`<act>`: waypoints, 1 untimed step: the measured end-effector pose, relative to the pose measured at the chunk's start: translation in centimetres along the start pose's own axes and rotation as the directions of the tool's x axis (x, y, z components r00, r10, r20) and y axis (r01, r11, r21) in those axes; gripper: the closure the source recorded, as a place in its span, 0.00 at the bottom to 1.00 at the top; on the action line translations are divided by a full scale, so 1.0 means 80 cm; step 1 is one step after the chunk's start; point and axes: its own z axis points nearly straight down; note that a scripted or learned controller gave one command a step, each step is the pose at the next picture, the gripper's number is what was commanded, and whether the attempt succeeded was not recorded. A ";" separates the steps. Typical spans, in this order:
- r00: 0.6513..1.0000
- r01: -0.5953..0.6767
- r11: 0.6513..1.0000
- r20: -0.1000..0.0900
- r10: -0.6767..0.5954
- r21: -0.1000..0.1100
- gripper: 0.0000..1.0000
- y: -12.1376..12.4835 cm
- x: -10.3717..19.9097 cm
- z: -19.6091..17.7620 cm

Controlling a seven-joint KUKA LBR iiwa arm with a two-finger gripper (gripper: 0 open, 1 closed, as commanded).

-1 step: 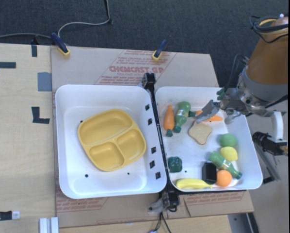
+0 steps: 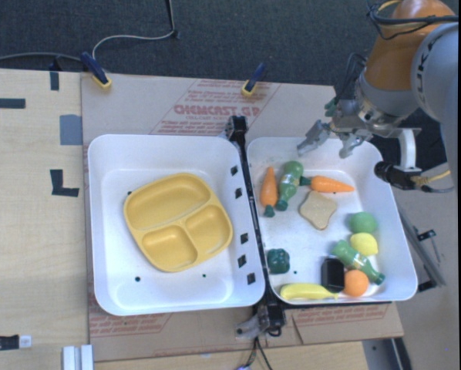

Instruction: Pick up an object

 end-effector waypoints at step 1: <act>1.000 -0.002 1.000 0.000 0.002 0.001 0.00 -0.038 -0.067 0.036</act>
